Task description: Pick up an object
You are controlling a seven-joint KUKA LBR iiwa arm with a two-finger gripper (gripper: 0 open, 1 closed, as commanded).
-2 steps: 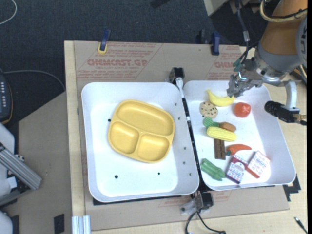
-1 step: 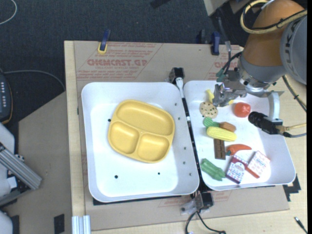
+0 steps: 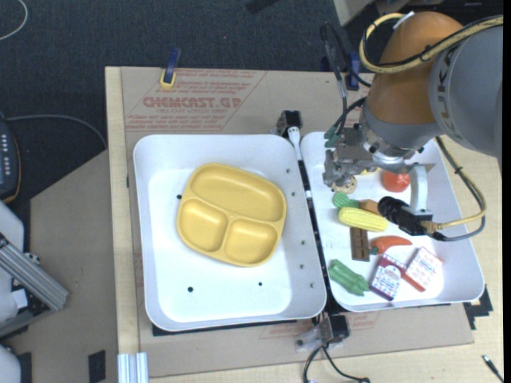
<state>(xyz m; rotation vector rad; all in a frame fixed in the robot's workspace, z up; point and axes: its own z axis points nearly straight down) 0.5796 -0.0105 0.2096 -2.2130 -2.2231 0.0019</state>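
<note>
Dark carpet surrounds the bench (image 3: 200,102), which I see topped with a brown board printed in red, carrying two shallow white bins side by side. From my seat the left bin (image 3: 160,286) holds a yellow divided tray (image 3: 231,214) and little else. All the small candidates lie in the right bin (image 3: 467,282): a corn cob (image 3: 361,218) lying roughly left to right, a red tomato-like piece (image 3: 395,182) by the far wall, a green pepper-like piece (image 3: 346,276) near the front left corner, an orange-red piece (image 3: 391,244), two small cartons (image 3: 407,274) toward the front, and a dark brown bar (image 3: 360,247) under the corn.

My hand (image 3: 343,178) hangs low over the far left part of the right bin, near the divider between the bins. A small round tan object (image 3: 346,185) sits right at its tips, but I cannot tell whether the tips are spread, pressed together or pinching it; the wrist body hides them, so I claim no hold.

What matters for my coming move: the nearest pickable things lie toward the front of the bin from the hand. The corn is just beside and below it in my view, with its long axis running across the bin, so I judge a grip across its short width would suit. The cartons and pepper are farther forward
</note>
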